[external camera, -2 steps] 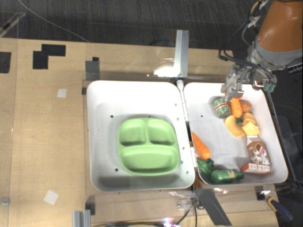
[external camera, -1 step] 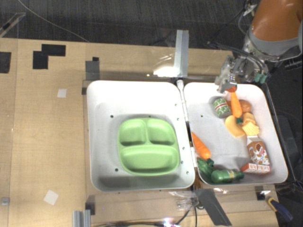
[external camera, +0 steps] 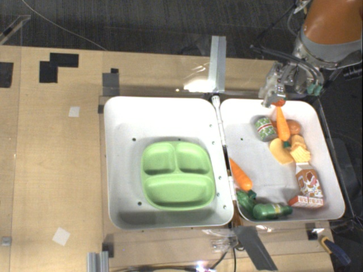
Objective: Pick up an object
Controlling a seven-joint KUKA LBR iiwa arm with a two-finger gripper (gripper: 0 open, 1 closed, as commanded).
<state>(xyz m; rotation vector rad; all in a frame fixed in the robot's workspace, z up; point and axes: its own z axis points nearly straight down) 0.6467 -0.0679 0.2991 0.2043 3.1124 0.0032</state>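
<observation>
Two bins [external camera: 170,107]. Right bin, near edge: one green bottle [external camera: 271,210], one carton [external camera: 309,187], one carrot [external camera: 241,175]. Left bin: one green tray [external camera: 178,174]. Far corner: a second carrot [external camera: 281,123] clamped upright in the gripper [external camera: 278,100], above an indistinct pile of food.

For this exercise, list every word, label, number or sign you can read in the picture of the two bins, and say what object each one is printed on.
No text can be read here.
Brown and white carton in the right bin: printed panel with a picture, lettering too blurred to read.
Small can with a green and white label: print too small to read.
Green bottle: no legible label.
Green tray in the left bin: no markings.
</observation>
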